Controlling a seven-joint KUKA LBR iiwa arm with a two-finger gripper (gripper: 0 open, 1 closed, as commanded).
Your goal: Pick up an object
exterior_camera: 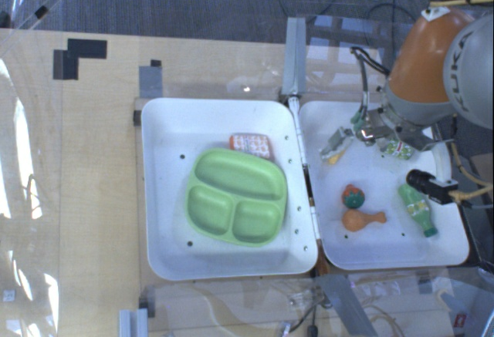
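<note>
My gripper [335, 146] hangs low over the back left part of the right bin [455, 251], open, with nothing between its fingers. An orange toy drumstick [363, 220] lies in the middle of that bin, and a small red and green toy [353, 194] sits just behind it. Both are in front of the gripper, apart from it. A green bottle [417, 210] lies at the bin's right side. A white and green packet [397, 148] peeks out from under the wrist.
The left bin [162, 173] holds a green divided plate [236, 197] with a red and white packet [251, 144] behind it. A raised divider [302, 173] separates the two bins. The grey and orange arm [432, 58] covers the right bin's back right corner.
</note>
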